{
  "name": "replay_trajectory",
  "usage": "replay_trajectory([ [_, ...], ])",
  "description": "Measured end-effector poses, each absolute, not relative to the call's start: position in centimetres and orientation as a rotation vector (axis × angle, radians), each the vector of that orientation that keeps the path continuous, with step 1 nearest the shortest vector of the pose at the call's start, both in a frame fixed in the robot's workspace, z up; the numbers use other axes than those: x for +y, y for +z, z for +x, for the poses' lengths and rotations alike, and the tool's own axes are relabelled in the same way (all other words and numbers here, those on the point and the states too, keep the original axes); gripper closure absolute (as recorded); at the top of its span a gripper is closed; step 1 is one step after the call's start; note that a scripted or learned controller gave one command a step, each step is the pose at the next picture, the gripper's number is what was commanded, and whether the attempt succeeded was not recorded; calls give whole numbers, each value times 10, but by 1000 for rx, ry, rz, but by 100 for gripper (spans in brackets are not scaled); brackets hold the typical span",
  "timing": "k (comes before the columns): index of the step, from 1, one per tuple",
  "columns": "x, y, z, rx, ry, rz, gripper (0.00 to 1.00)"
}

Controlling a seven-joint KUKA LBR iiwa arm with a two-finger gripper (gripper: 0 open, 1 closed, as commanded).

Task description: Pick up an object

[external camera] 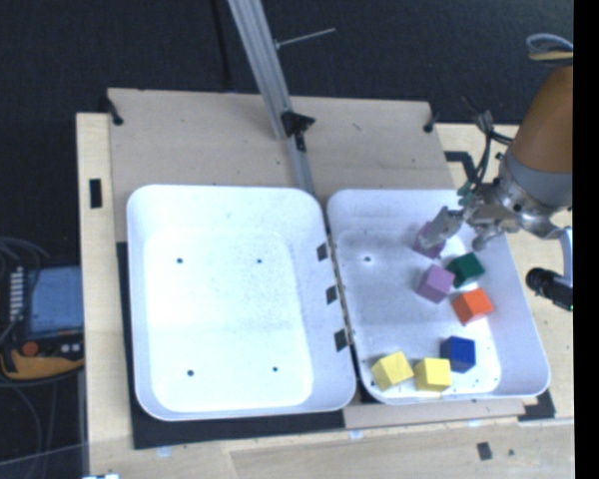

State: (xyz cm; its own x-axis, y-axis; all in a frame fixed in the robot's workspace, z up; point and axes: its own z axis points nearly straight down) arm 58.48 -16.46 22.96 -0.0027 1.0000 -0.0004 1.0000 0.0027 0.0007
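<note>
The end effector (pixel 449 230) hangs over the right bin (pixel 379 218), just up and left of the purple block (pixel 436 282). Honestly can't tell from this angle how it's set, open or closed; it's a grey blur at the tip. Nothing is visibly in it.

Using the purple block as the landmark: the green block (pixel 467 267) sits just to its right and a bit up, nearly touching. The orange block (pixel 471 305) is just down and right of it. The blue block (pixel 459 352) is further down, and the two yellow blocks (pixel 392 370) (pixel 433 373) sit side by side well below it near the bin's front edge. The left bin (pixel 150 218) is way off to the left across the divider.

The purple block looks like the likeliest pick since it's closest to the end effector. Guessing here, but these look like small rigid cubes, foam or wood, so light, stiff and not fragile. Flat faces should give decent grip; a smooth finish could slip if pinched on a corner. Best bet is squeezing two opposite flat faces, mid-height.

Orientation: it's basically a cube, so no real long axis to speak of. It sits flat on the bin floor but rotated, with its edges at a slant to the bin walls, so the wrist would need to turn to match. The catch is the green block crowding its upper right side, so the freer faces are probably the upper left and lower right pair.
</note>
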Motion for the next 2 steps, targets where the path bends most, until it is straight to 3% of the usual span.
replay_trajectory([
  [1, -165, 230, 585, 2223, 1, 2219, 0],
  [2, -158, 176, 577, 2224, -5, 2223, 0],
])
